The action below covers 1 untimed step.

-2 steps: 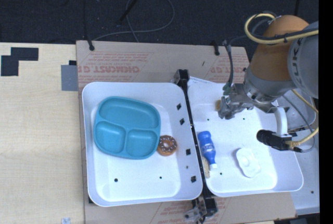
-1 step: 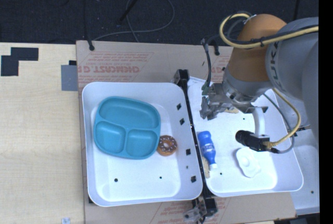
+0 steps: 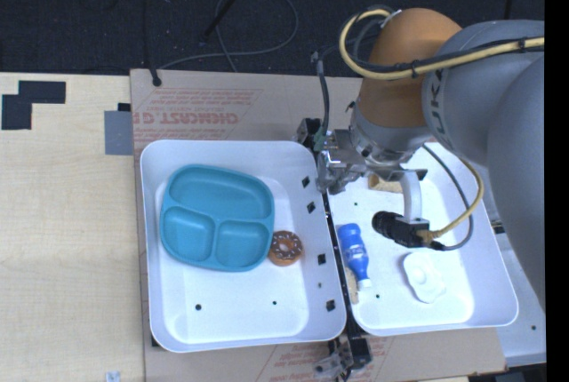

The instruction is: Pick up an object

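Eyeing the bottle in the right bin: looks light, stiff, probably slick, so grab mid-body. Can't tell what the gripper is doing.

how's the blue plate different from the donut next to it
The plate is far larger than the donut. The plate is light blue, while the donut is brown with specks on top. The plate is a rounded rectangle split into three compartments; the donut is a ring with a hole. Both lie flat in the left bin, with the donut at the plate's lower right corner.
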Motion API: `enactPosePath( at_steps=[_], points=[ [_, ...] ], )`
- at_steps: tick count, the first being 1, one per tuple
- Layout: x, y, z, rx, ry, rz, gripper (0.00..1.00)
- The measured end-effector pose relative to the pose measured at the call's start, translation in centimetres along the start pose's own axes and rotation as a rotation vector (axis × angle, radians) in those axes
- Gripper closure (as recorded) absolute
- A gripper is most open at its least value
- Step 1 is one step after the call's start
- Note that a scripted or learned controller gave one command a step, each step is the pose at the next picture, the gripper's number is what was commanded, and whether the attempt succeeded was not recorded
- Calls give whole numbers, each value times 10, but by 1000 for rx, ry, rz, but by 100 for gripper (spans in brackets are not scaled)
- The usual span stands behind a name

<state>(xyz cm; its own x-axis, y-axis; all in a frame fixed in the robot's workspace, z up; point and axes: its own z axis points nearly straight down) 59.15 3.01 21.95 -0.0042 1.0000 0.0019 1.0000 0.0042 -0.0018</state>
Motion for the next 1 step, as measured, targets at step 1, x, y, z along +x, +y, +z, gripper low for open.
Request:
enactPosePath(
  at_steps=[1],
  points=[
    [54, 14, 9, 1, -1, 0, 100]
  ],
)
